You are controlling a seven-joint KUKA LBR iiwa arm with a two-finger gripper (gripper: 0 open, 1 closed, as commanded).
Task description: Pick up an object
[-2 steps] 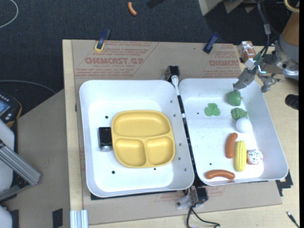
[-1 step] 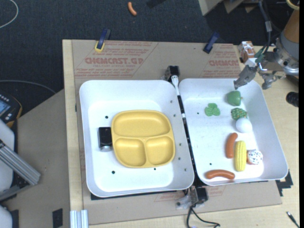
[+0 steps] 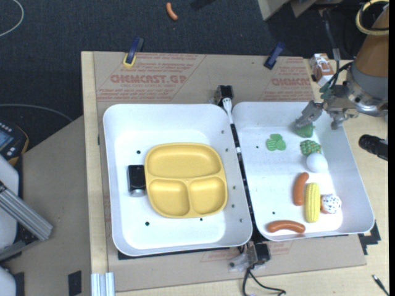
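In the camera view, the gripper (image 3: 322, 115) hangs over the far corner of the right bin (image 3: 259, 202), its fingers spread apart. A green toy piece (image 3: 303, 128) sits at the left fingertip, not clearly between the fingers. I judge the pick not yet done. Contact there is hard to see.

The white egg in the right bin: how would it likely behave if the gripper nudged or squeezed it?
The white egg looks smooth and rounded, so it would probably roll when nudged and might slip from a two-finger pinch. Lying close to the green piece and sausage, it may bump them.
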